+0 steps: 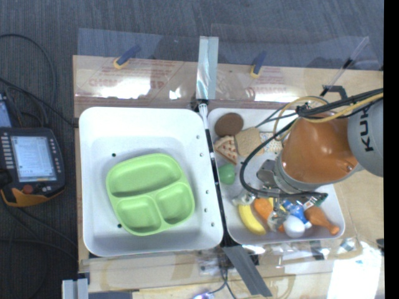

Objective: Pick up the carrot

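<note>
The carrot (262, 208) lies in the right bin (336, 199), close to that bin's near wall. Only a short orange piece of it shows. The arm (317, 149) hangs over the rest, so it is hard to tell which way the carrot points or how its long side runs.

The claw (285, 199) is low in the right bin, just beside the carrot, under the orange band of the arm. The arm covers most of the claw, and I cannot tell how it is set.

A banana (250, 218) lies touching the carrot on the side toward the left bin (93, 167). It runs slanted toward the near wall. On the carrot's other side sit a small white ball (293, 228) and something blue (295, 214) that is too small to name. Past those, a brown drumstick (323, 218) lies near the bin's corner.

Farther from the carrot, toward the far wall, there is a green ball (227, 174), a pizza slice (225, 147), a slice of bread (249, 141) and a round brown cookie (229, 123). The arm cuts off part of the bread.

The left bin holds a green plate (149, 192) with three parts. Both bins sit side by side on the worktop (124, 80). Black cables (262, 143) loop from the arm over the right bin.
</note>
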Tool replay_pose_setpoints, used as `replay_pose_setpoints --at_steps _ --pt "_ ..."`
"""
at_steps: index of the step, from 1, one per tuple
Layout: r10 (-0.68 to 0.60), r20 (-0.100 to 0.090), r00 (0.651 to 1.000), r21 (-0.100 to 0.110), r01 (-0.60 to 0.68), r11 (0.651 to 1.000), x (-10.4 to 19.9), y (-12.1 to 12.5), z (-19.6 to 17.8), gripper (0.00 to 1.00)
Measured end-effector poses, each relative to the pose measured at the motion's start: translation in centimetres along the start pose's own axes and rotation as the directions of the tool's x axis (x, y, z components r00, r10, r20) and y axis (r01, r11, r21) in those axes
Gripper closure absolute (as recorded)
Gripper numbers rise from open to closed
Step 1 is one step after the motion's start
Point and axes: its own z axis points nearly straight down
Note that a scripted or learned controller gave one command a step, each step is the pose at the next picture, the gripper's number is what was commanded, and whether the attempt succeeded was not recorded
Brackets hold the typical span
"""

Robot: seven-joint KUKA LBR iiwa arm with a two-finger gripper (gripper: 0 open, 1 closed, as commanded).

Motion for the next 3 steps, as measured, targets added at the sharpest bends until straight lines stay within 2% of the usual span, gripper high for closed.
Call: replay_pose_setpoints --at_steps 1,2,3 --pt "-0.324 0.004 0.946 -0.005 0.324 0.946 0.1 -0.6 0.1 0.0" --pt "-0.664 0.005 0.748 -0.002 0.664 0.748 0.7 0.3 0.0 0.0" --pt "-0.779 0.002 0.627 -0.003 0.779 0.627 0.3 0.7 0.1 0.0"
